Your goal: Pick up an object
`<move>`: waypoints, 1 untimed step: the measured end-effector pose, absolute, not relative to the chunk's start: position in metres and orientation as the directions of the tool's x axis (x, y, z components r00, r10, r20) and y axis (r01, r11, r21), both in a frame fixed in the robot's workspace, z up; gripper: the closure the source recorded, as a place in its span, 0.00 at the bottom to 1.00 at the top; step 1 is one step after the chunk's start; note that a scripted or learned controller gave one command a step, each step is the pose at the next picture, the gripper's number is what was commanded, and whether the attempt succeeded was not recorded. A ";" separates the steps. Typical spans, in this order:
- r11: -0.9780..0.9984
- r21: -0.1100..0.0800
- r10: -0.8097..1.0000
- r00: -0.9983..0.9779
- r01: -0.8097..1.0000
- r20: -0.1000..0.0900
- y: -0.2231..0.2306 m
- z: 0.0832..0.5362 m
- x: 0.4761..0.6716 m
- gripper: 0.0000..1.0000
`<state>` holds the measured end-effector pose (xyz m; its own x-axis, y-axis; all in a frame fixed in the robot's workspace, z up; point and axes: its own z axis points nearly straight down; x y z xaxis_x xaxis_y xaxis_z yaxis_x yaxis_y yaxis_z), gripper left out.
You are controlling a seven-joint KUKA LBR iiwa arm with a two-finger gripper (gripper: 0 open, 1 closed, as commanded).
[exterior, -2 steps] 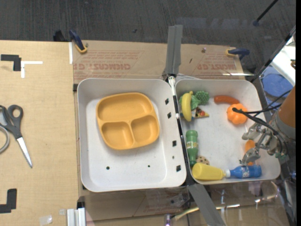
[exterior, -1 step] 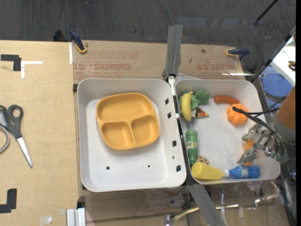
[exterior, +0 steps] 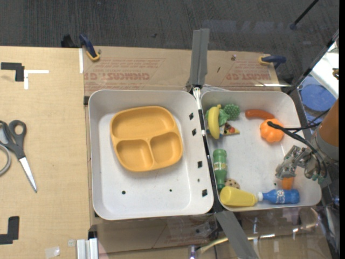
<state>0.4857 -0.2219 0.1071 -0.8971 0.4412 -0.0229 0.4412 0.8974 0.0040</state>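
The gripper hangs low over the right bin, near its right wall; fingers look a bit apart w/ nothing between them, though the view is too small to be sure. Just below them sits a small orange piece, and beside that, touching or nearly so, a blue bottle lying w/ its long axis left-right along the front wall. Judged from this, the nearest pick is straight down and slightly toward the front; the orange fruit lies well apart, toward the back.
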 end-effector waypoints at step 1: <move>0.897 0.004 0.441 -0.897 0.441 -0.023 -0.222 0.107 0.486 0.00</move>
